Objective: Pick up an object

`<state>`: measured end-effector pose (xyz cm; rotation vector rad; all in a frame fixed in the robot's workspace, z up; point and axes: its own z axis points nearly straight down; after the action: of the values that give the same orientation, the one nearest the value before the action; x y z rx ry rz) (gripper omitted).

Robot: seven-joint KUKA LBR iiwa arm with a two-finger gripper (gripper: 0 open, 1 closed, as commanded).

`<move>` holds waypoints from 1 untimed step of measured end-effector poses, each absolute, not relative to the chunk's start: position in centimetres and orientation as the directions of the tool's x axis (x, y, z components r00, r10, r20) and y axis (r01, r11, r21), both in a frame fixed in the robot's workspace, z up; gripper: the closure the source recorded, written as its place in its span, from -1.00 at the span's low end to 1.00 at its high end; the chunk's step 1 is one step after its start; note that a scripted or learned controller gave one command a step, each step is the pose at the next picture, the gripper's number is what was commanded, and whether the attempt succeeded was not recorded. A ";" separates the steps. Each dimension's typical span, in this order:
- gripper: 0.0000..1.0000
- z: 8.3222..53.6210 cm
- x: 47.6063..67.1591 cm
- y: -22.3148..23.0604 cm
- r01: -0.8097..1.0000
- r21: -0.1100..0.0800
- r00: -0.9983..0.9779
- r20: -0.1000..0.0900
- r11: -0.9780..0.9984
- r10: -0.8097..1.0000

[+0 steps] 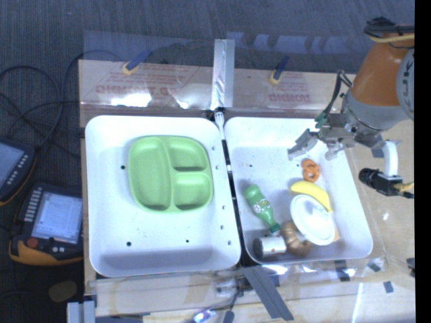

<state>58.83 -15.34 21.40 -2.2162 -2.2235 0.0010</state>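
Observation:
My gripper hovers over the back of the right bin, its two fingers spread apart and open with nothing between them. Just below it lies a small orange pretzel-shaped toy. Further toward the front sit a yellow banana, a white round bowl, a green bottle lying on its side, a metal can and a brown lumpy object.
The left bin holds a green divided plate. A raised rim separates the two bins. A clear upright divider stands behind them. The arm's orange band looms over the right bin's back right corner.

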 end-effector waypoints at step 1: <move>-1.00 10.0 60.4 -19.1 0.995 0.004 0.097 -0.002 -0.097 0.995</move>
<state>60.45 -19.07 10.03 -2.3294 -2.1137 -0.0019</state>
